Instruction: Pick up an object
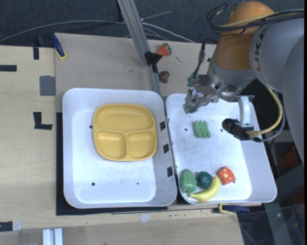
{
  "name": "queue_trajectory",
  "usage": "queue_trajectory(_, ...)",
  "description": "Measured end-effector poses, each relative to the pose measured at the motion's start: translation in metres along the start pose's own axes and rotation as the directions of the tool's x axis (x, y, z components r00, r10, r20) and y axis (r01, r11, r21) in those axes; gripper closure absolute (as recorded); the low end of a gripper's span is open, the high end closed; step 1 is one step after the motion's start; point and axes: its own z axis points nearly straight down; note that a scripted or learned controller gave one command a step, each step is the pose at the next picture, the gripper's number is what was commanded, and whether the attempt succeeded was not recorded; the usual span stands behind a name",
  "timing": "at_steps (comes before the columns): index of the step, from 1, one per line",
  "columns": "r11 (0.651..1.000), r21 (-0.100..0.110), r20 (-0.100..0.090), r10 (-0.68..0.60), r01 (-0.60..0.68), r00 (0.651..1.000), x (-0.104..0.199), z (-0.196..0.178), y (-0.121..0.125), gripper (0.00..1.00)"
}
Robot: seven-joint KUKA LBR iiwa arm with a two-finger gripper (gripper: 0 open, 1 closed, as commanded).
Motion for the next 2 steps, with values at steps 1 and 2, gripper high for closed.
queue_trajectory(1,1.000,0.003,0.001,0.001,-0.001,1.000,0.056,0.015,0.004,1.00)
queue_trajectory(2,1.000,0.000,0.000,0.000,0.000,1.000,0.115,0.008,0.012,1.00)
